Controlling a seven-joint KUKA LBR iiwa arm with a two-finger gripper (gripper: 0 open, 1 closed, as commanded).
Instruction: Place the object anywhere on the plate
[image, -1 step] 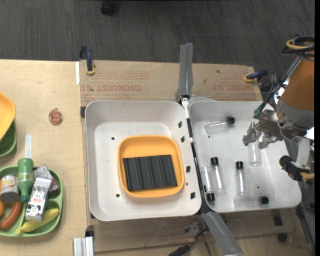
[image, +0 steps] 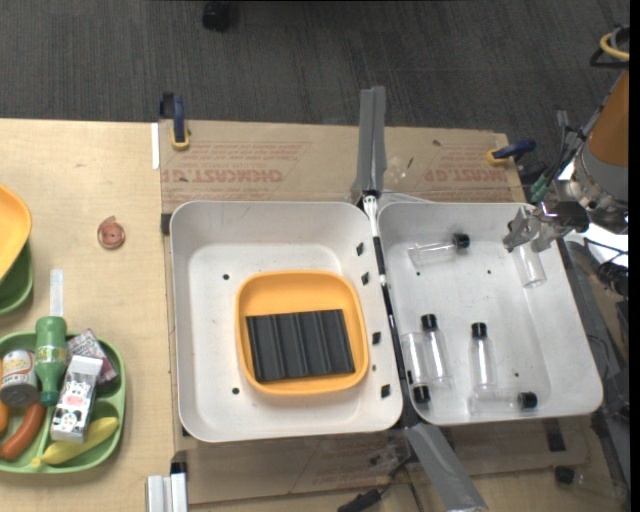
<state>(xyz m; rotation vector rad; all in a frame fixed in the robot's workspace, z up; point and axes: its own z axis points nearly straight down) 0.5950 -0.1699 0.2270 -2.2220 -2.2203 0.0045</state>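
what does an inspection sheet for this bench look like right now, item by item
surface: two shallow white bins side by side on cardboard sheet.
job's things: square orange plate with dark ribbed insert in left bin; clear black-capped plastic vials in right bin.
clutter: green tray of toy food, far left.
grippers: two-finger gripper over right bin's far right edge, a clear vial under it; grasp unclear.
cables: nothing seen.
surroundings: grey carpet.

- The arm (image: 610, 130) is cut off by the right edge; just its wrist shows.
- Claw (image: 527, 235) too small to tell whether its tips grip the clear vial (image: 530, 265).
- Yellow bowl (image: 12, 235) cut by the left edge.
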